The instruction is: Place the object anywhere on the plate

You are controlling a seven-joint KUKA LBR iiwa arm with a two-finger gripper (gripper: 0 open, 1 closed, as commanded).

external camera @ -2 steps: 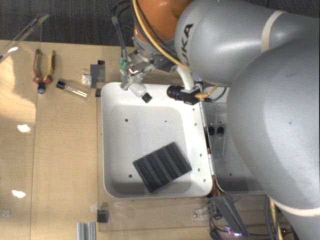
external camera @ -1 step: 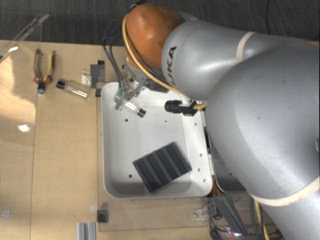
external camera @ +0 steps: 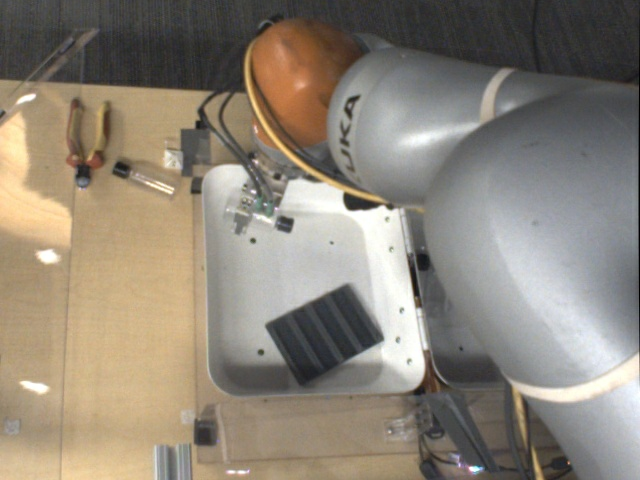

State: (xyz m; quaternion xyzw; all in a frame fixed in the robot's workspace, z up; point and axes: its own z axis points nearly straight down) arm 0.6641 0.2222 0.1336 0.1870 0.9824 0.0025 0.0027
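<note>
Over the far left corner of the left white bin (external camera: pixel 222 368), the gripper (external camera: pixel 255 208) hangs from the grey KUKA arm (external camera: pixel 480 168); whether it is open or closed cannot be told from this view. A dark ribbed rectangular object (external camera: pixel 324 334) lies flat on the bin floor toward its near side, well apart from the gripper. Red-handled pliers (external camera: pixel 86 138) and a small vial (external camera: pixel 145 178) rest on the wooden bench (external camera: pixel 100 318).
</note>
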